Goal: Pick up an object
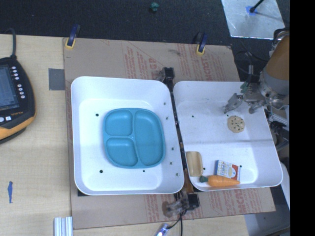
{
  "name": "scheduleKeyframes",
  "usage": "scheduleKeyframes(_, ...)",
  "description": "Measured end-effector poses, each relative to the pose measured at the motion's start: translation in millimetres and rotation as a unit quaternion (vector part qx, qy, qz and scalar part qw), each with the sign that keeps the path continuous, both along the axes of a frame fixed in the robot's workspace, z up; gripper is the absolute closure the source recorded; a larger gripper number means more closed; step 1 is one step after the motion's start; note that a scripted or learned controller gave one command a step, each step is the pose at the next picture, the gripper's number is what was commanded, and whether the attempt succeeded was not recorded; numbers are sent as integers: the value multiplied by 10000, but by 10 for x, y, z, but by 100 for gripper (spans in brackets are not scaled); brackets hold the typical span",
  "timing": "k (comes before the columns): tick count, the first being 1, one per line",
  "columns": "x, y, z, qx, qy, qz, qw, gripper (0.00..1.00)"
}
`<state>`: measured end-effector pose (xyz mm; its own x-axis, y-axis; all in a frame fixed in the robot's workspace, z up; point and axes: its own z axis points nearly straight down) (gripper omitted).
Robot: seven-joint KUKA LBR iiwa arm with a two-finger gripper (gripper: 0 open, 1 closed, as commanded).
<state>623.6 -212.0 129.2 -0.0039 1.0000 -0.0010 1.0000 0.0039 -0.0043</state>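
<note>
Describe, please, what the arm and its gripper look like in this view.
The arm shows a broad orange band above a grey wrist section. Its gripper is grey metal, with two slim fingers and dark mounting hardware on top.

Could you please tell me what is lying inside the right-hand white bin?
The shallow right white bin holds a round speckled cookie, tan bread slice, small printed box and orange carrot. Anything beneath them is covered.
</note>
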Motion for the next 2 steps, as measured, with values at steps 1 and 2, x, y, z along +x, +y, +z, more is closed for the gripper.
scheduleKeyframes(1, -192, 52, -249, 0, 1, 3, 10000, 0)
scheduleKeyframes(2, 326, 2, -373, 8, -11, -1, 10000, 0)
